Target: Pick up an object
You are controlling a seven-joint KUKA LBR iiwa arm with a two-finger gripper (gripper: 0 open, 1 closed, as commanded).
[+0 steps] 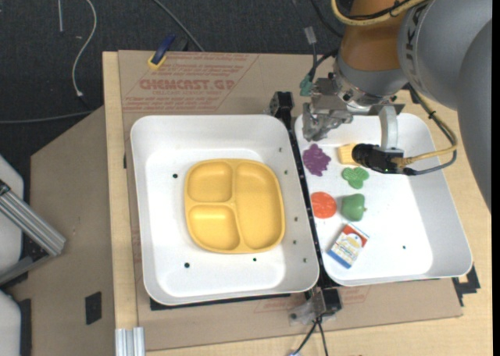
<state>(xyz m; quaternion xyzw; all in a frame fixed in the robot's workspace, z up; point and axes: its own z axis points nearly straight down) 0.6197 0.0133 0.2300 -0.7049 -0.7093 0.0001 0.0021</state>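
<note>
Small carton [347, 246] lying lower right, long axis diagonal | purple piece [316, 158] sitting just under tool [319, 129] | tool's opening: cannot tell

Bench [70, 190] with brown cardboard sheet [195, 81], seemingly beneath two white bins [148, 190] [445, 222] side by side.

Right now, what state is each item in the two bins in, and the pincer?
Yellow divided plate: flat in left bin, upright.
Purple grapes toy: lying in right bin, just below the pincer.
Orange round toy: resting, free.
Green toys: resting, free.
Small carton: lying flat.
Pincer: low over the right bin.
</note>
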